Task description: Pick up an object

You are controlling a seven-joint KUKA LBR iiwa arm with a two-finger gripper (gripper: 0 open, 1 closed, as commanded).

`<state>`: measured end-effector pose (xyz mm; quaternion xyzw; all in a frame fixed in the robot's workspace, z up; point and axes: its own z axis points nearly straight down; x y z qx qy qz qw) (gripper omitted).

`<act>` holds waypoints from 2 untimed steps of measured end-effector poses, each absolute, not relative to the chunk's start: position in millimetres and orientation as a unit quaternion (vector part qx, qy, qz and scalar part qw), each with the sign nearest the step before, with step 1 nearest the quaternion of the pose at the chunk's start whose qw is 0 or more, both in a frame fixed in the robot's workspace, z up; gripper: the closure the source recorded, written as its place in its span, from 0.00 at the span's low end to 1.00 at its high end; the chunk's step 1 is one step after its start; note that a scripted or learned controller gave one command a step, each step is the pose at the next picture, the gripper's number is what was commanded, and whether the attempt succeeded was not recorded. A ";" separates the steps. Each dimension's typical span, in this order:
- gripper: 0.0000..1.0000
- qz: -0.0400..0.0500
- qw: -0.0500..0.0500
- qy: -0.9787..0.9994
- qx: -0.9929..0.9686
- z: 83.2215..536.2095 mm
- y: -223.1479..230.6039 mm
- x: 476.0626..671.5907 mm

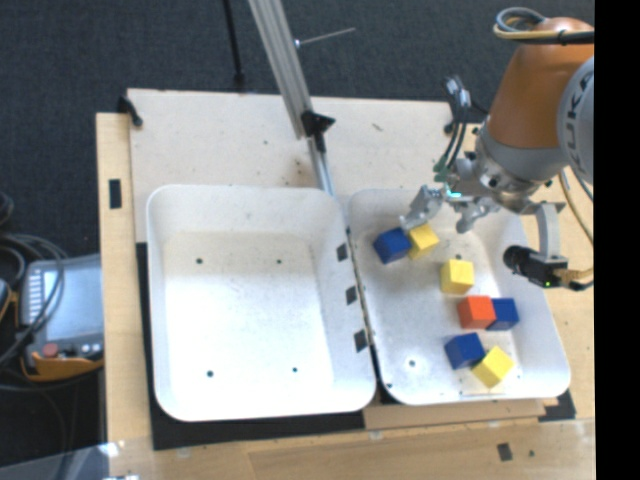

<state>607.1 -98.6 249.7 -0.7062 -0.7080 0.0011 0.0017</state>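
The right bin [530, 388] holds several small blocks. A blue block [392, 245] and a yellow block [424, 237] lie side by side near its upper left. Further right sits a yellow block [458, 275], then an orange block [477, 311] touching a blue block [504, 313]. Near the front lie a blue block [464, 350] and a yellow block [492, 366]. My gripper [445, 209] hangs over the bin's upper part, just above and right of the first blue and yellow pair. Its fingers are spread apart with nothing between them.
The left bin [250, 298] lies beside the right one, with a ridge between them. A slanted aluminium pole [285, 63] rises from the bench behind the bins. A grey control pendant [55, 308] and cables lie off the bench at the left.
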 end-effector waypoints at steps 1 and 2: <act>0.00 -0.001 0.000 -0.708 -0.707 252.3 -98.7 607.9; 0.00 0.002 0.000 -0.707 -0.708 205.3 -99.8 616.5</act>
